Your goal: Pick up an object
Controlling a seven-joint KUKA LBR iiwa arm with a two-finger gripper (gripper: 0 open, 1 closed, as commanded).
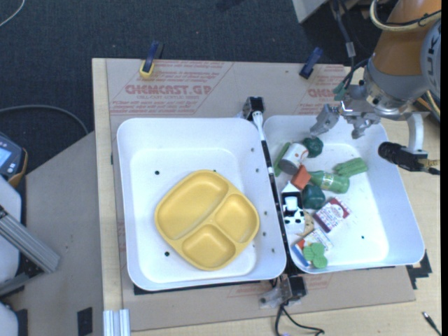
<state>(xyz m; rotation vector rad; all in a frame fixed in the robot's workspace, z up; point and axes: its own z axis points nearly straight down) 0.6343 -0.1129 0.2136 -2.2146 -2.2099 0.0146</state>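
My gripper [341, 125] hangs over the far end of the right bin [392, 215], its two fingers spread open with nothing between them. Just below it lies a heap of small objects: a dark green ball [313, 145], a white and green can [290, 157], an orange block [302, 178], a green bottle [333, 182], a light green piece [350, 166], a teal lump [313, 196], a red packet [331, 214] and a black and white box [294, 210]. The gripper touches none of them.
A yellow divided plate [206, 219] lies in the left bin [140, 152]. A black rod [266, 159] runs along the wall between the bins. Green and white pieces [315, 254] sit at the right bin's near corner. Clamps [149, 58] hold the board's far edge.
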